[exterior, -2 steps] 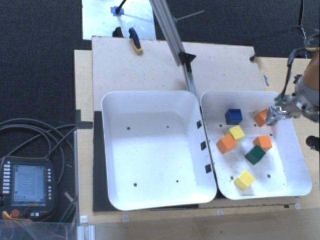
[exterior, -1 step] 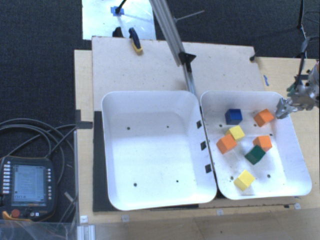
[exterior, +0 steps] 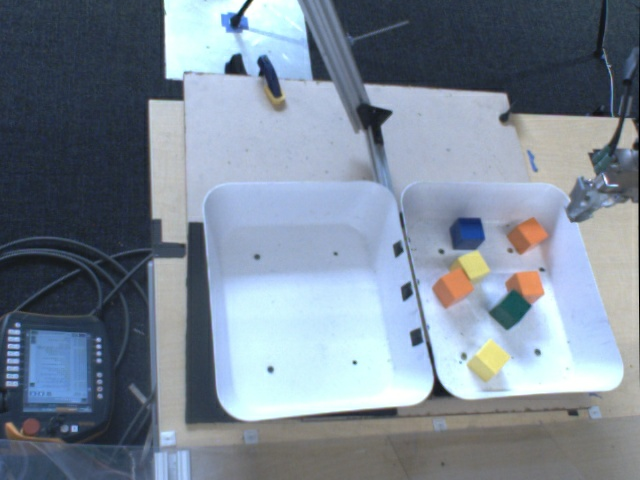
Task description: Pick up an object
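Observation:
The right white bin [exterior: 590,298] holds several small cubes. A blue cube [exterior: 467,232] and an orange cube [exterior: 527,235] lie toward its far side. A small yellow cube [exterior: 473,265] touches another orange cube [exterior: 453,287]. A third orange cube [exterior: 525,285] leans against a dark green cube [exterior: 511,310]. A larger yellow cube [exterior: 489,359] lies near the front rim. My gripper [exterior: 590,200] hangs over the bin's far right rim, to the right of the cubes and apart from all of them, with nothing seen in it.
The left white bin [exterior: 230,298] adjoins the right one. A slanted metal strut [exterior: 340,58] ends at the bins' shared far corner. A blue and yellow tool [exterior: 270,80] lies on the board behind. A teach pendant [exterior: 55,373] with cables sits at the lower left.

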Controlling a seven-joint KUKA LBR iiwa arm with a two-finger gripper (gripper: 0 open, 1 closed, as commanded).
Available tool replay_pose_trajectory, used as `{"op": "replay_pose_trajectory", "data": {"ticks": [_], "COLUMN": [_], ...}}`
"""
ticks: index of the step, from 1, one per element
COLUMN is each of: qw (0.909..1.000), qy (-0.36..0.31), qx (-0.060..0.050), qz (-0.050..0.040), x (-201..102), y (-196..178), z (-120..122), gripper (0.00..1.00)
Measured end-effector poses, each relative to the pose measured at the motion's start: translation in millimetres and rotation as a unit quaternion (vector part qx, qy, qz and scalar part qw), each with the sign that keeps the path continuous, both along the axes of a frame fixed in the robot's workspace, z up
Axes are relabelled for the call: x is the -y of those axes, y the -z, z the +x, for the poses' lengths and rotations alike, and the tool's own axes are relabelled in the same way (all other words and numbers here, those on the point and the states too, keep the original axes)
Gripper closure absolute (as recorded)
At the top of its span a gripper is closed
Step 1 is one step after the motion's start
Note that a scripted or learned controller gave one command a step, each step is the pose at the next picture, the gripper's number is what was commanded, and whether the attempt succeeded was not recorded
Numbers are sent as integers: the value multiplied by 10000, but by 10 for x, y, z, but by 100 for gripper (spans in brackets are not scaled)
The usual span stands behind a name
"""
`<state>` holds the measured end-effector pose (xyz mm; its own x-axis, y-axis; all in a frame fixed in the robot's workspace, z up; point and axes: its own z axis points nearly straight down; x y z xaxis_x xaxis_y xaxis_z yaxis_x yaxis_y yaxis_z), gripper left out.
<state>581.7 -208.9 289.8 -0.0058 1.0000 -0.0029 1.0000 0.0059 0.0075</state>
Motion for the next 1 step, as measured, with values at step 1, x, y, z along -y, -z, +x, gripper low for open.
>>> {"op": "replay_pose_trajectory", "data": {"ticks": [1], "qw": [10000], "qy": [-24], "qx": [-30], "qz": [23], "x": [-577], "y": [24], "z": [-58], "gripper": [100]}}
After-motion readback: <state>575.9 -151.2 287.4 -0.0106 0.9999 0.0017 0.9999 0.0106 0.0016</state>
